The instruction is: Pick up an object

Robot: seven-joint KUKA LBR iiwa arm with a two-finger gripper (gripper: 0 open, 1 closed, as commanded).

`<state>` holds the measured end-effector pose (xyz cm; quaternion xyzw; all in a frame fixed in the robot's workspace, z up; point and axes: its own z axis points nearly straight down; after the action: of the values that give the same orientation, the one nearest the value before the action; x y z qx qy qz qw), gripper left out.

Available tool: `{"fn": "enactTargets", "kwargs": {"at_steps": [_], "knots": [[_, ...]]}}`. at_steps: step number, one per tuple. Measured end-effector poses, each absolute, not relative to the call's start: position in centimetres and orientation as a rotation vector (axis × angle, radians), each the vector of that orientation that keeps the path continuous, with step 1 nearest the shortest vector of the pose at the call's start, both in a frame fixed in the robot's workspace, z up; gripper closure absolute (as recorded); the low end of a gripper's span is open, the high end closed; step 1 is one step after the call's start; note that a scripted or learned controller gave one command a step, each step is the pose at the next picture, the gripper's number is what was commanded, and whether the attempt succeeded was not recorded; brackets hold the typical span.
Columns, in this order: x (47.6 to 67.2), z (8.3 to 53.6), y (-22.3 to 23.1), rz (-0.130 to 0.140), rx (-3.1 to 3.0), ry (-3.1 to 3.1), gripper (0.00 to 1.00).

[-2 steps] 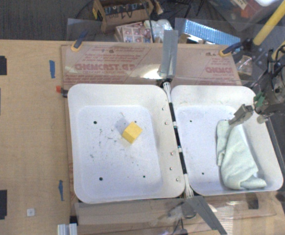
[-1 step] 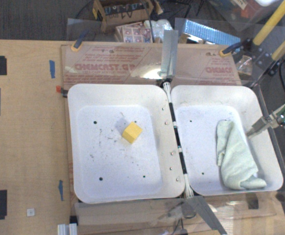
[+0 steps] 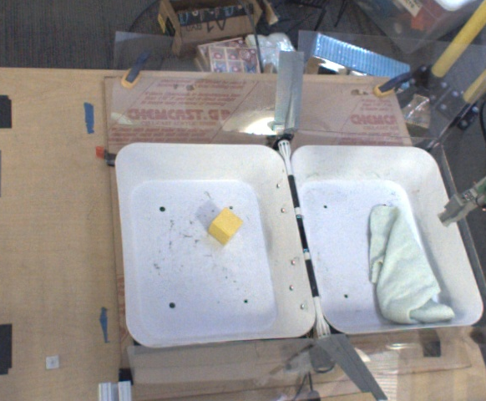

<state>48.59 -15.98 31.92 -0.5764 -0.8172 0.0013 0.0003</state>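
- Right now the gripper [image 3: 474, 197] is only partly in sight at the right edge, hanging just outside the right bin's [image 3: 351, 167] outer rim; whether it is wide, narrow or holding something I cannot tell, since so little of it shows.
- Nearest to it is a pale green cloth [image 3: 402, 266], lying inside the right bin just down and leftward from the gripper, against that bin's outer wall.
- Its long axis runs along the bin from far edge to near edge, with a slight slant. The narrower end points up toward the gripper's side and the bulkier, rolled end sits at the near corner.
- My guess is that it lies bunched like that because it was dropped, not laid flat. The folds give raised ridges a two-finger grasp could pinch.
- Well away from the gripper, across the divider between the bins, a small yellow block [image 3: 225, 225] sits near the middle of the left bin [image 3: 143, 307].
- It rests flat on one face and is turned so a corner points toward the near edge; it looks roughly cubic, so no long axis is worth naming.
- Either item would satisfy the task, and nothing is lifted yet. The cloth looks like the shorter reach, though soft fabric may slip, while the block offers firm, flat sides.
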Motion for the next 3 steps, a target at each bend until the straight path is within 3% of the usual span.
{"fn": "enactTargets", "kwargs": {"at_steps": [1,2,3], "knots": [[51.0,21.3,-7.1,0.006,-2.149,-2.283,1.0],[49.9,18.1,-5.1,0.006,-2.02,-2.398,1.0],[48.3,18.1,-0.7,0.01,-2.441,-1.966,1.0]]}}
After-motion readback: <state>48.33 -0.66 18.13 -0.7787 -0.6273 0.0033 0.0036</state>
